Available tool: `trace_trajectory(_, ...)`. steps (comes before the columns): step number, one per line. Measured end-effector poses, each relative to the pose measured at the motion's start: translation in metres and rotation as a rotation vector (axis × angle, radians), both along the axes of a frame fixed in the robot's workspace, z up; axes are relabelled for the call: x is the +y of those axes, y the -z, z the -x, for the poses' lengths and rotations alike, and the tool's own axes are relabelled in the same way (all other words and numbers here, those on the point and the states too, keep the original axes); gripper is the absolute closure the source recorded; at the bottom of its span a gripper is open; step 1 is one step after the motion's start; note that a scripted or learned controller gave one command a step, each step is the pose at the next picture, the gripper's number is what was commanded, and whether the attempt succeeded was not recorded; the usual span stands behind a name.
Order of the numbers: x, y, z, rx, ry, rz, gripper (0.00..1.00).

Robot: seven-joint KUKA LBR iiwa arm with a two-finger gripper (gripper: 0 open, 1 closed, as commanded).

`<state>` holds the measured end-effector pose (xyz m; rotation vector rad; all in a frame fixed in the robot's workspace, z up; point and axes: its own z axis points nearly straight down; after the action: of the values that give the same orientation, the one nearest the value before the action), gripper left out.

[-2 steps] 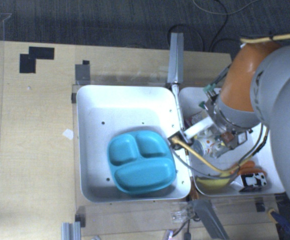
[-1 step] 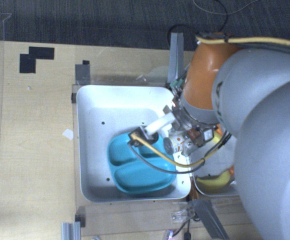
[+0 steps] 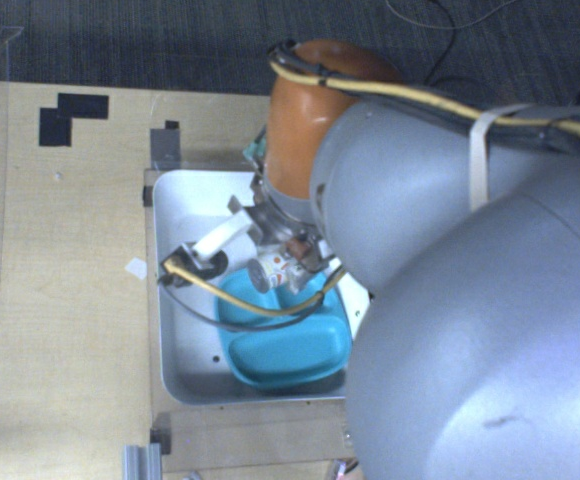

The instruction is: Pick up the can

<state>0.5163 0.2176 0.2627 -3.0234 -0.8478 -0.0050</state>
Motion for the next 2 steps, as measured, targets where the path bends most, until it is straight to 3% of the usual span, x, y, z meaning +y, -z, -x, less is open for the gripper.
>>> trace_trajectory(1,-0.037,-0.033,0.014,-0.002,0.277,0.000,1.00)
trace_trajectory(2,-0.009,-0.026,-0.067,-0.002,0.344,-0.001,1.00)
